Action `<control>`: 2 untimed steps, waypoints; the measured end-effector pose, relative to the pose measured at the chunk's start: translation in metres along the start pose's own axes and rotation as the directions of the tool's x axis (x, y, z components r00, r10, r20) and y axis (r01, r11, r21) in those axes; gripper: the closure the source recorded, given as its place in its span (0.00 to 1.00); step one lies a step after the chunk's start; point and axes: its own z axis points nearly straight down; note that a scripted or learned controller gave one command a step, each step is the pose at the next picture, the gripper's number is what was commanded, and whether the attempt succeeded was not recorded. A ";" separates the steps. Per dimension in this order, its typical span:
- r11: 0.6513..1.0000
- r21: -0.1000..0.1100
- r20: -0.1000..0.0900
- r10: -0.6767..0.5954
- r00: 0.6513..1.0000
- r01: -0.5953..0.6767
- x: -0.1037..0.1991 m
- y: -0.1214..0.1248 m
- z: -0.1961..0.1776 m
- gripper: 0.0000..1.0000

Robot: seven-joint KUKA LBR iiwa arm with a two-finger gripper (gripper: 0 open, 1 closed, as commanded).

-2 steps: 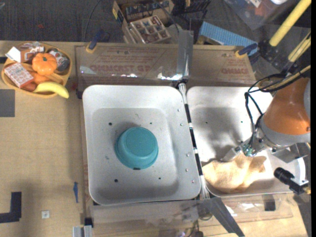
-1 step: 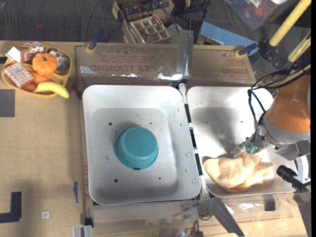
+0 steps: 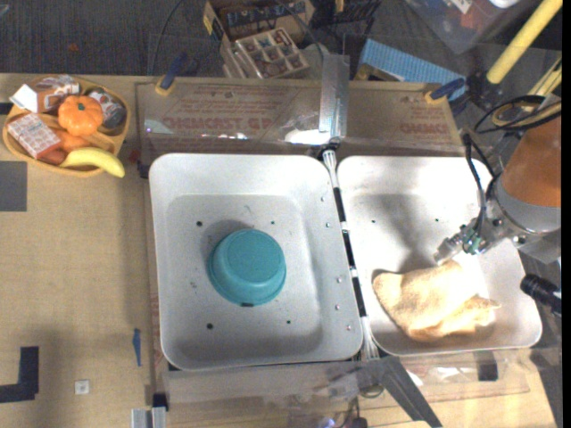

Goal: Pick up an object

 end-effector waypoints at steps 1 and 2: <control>1.000 0.000 0.000 0.000 1.000 0.000 0.000 0.000 0.000 0.00; 1.000 -0.006 0.005 -0.012 1.000 0.012 0.013 0.077 0.060 0.00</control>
